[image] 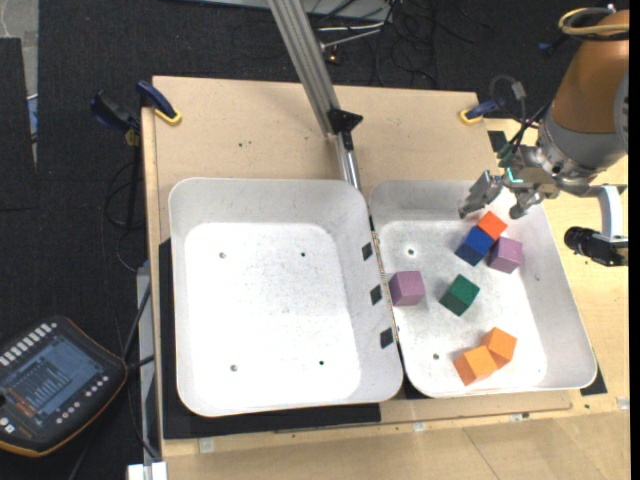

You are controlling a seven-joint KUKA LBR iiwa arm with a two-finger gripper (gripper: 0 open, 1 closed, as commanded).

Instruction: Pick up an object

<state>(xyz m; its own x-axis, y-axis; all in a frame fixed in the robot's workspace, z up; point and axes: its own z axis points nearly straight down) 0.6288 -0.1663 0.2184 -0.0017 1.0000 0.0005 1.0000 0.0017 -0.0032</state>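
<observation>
The right bin (560,358) holds several small blocks. An orange block (491,225), a blue block (473,246) and a purple block (506,254) crowd together near its far right. A second purple block (406,288) and a green block (461,295) lie mid-bin. Two orange blocks (485,355) sit near the front. My gripper (498,200) hangs open just above the far cluster, its two fingers spread to either side of the orange block's far edge, with nothing between them.
The left bin (200,208) lies beside the right one. A slanted metal pole (310,68) crosses the bench's far side. Clamps (160,103) sit at the bench's far corners. A teach pendant (50,383) lies off the bench at the lower left.
</observation>
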